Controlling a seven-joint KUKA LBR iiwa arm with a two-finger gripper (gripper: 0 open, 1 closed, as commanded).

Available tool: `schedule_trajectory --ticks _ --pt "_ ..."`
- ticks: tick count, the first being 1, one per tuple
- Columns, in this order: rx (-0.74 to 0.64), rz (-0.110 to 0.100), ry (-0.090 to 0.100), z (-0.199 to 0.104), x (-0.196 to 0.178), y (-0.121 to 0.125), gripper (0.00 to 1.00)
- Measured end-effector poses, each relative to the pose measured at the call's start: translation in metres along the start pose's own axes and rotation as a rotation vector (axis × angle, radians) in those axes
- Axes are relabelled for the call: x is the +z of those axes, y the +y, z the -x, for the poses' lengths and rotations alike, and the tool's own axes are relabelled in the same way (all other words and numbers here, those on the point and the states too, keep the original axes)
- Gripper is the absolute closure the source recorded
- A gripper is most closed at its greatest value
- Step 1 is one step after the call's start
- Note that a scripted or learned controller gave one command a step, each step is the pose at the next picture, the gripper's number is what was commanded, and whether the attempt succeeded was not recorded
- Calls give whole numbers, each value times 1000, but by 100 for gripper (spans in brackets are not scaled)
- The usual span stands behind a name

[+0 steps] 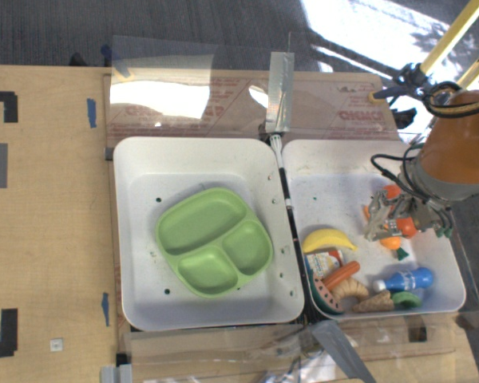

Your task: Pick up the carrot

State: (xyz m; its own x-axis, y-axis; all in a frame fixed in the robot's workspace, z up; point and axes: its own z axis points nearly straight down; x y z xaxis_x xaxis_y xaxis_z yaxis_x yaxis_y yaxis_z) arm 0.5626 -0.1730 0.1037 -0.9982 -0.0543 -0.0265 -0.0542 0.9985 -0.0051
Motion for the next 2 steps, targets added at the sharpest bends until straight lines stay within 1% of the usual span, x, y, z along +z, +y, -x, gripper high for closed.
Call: schedule_trajectory --ticks 1,2 --pt "0 1 2 -1 1 1 0" --pt "254 1 16 31 15 -4 0"
